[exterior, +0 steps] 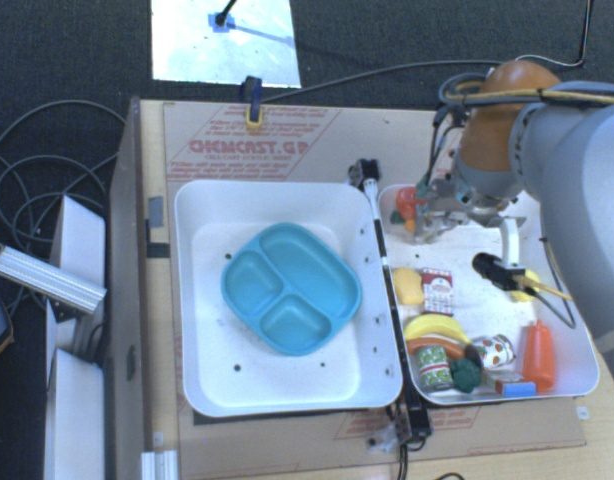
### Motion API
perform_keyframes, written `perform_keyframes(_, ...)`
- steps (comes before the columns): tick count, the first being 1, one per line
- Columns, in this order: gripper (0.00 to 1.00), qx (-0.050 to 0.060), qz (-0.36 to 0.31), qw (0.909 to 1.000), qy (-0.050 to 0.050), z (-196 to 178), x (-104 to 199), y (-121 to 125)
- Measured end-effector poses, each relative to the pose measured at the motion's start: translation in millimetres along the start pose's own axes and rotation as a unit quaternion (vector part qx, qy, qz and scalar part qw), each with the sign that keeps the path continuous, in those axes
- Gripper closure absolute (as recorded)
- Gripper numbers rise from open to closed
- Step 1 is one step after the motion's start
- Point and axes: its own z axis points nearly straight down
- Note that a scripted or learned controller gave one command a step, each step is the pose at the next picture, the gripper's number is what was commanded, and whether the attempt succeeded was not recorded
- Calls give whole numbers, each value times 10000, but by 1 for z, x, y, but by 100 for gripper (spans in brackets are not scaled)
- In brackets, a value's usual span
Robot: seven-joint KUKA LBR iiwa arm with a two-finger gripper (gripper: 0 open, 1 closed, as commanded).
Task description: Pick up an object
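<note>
Arm bent low, claw in right bin

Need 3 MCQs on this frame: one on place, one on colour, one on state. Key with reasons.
1. Where is the divided plate?
A. In the left bin
B. In the right bin
C. On the floor

2. What colour is the bottle near the right bin's near right corner?
A. Green
B. Orange
C. White

3. How does the divided plate lie?
A. Face up, compartments showing
B. Turned over
C. Standing on its edge

Answers:
1 A: the plate lies alone on the left bin's floor.
2 B: the bottle by the yellow banana is plainly orange.
3 A: its three compartments show from above.
</note>
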Motion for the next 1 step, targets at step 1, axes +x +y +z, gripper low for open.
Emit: perform_keyframes(1, 0, -14, -3, 10000, -3, 0, 0, 1)
